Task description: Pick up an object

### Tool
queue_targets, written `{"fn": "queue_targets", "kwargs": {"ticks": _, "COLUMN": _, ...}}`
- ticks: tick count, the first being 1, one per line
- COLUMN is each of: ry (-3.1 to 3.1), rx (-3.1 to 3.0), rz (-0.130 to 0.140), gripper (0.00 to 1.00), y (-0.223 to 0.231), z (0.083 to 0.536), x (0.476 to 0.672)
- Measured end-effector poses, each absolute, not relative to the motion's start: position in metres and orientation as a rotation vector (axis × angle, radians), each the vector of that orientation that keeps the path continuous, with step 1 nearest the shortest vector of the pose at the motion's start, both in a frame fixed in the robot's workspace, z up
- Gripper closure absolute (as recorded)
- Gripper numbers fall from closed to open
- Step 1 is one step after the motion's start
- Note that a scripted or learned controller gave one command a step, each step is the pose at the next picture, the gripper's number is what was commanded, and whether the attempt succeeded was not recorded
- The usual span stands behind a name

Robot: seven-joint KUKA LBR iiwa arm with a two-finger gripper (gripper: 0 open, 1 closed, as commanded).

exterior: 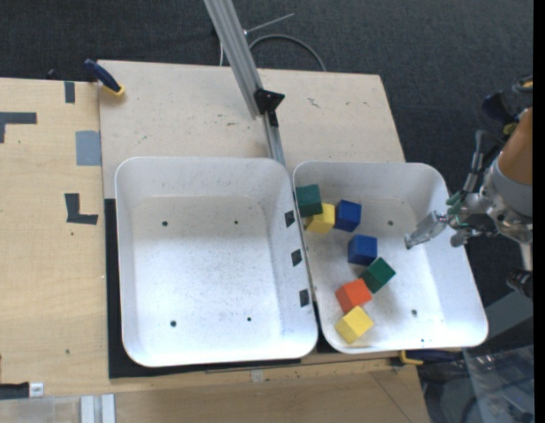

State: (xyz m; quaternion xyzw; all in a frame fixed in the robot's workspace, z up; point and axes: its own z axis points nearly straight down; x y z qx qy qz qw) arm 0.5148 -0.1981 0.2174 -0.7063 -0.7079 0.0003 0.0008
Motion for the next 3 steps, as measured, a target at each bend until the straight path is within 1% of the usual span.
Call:
{"fn": "queue_targets", "kwargs": {"ticks": 1, "ry": -2.223, "rx": -2.218, "rz": 0.001, "gripper": 0.0, "y": -0.198, "z": 0.217, "x": 0.515}}
{"fn": "queue_targets", "kwargs": {"ticks": 2, "ry": -2.218, "rx": -2.215, "rz": 0.006, "gripper": 0.0, "y": -0.19, "z": 0.156, "x": 0.515}}
{"fn": "queue_targets", "kwargs": {"ticks": 3, "ry": -2.232, "rx": -2.227, "rz": -0.012, "gripper": 0.0, "y": -0.19, "z": 0.116, "x": 0.518}}
